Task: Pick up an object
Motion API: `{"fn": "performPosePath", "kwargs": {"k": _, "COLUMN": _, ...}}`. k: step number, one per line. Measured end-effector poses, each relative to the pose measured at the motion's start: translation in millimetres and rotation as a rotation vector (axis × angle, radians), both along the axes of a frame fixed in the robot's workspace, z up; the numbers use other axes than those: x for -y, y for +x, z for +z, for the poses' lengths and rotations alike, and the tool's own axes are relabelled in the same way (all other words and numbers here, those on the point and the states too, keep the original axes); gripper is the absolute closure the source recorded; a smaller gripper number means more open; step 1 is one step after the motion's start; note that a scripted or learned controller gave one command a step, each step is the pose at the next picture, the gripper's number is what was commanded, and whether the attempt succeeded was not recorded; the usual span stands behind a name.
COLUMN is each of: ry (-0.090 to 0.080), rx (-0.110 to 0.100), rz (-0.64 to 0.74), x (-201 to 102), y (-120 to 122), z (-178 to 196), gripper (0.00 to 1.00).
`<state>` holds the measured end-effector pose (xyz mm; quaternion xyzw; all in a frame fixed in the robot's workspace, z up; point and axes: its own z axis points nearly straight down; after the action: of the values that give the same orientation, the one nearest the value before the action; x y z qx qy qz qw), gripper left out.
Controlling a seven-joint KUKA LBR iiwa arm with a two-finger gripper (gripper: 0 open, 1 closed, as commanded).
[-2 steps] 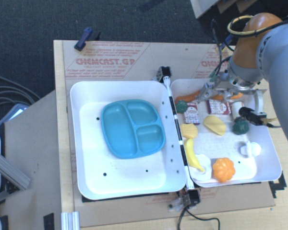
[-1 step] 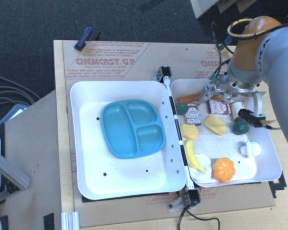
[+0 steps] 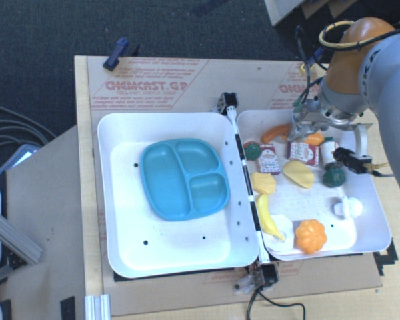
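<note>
Fingers low in right bin, orange toy just beside them

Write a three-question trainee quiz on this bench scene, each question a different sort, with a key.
1. True or false: the blue divided plate lies in the left bin.
2. Multiple choice: the yellow banana lies
A. on the blue plate
B. against the right bin's left wall
C. on the cardboard outside the bins
3. Fill in: the small pumpkin near the right bin's front edge is ____ in colour.

Key: 1 true; 2 B; 3 orange. For the trainer: the pincer is down among the toys at the back of the right bin, and the arm hides what, if anything, it grips.
</note>
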<state>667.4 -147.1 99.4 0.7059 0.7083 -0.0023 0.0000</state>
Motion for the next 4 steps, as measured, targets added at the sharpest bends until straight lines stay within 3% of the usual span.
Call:
{"fn": "performPosePath", "kwargs": {"k": 1, "ry": 0.008, "rx": -0.003, "rz": 0.003, "x": -5, "y": 1, "z": 0, "gripper": 0.00}}
{"fn": "performPosePath", "kwargs": {"k": 2, "ry": 0.008, "rx": 0.006, "rz": 0.002, "x": -4, "y": 2, "z": -10, "gripper": 0.00}}
{"fn": "performPosePath", "kwargs": {"k": 3, "ry": 0.003, "rx": 0.014, "rz": 0.002, "x": -2, "y": 3, "z": 2, "gripper": 1.00}}
{"fn": "performPosePath", "kwargs": {"k": 4, "ry": 0.005, "rx": 0.017, "rz": 0.003, "x": -4, "y": 5, "z": 4, "gripper": 0.00}}
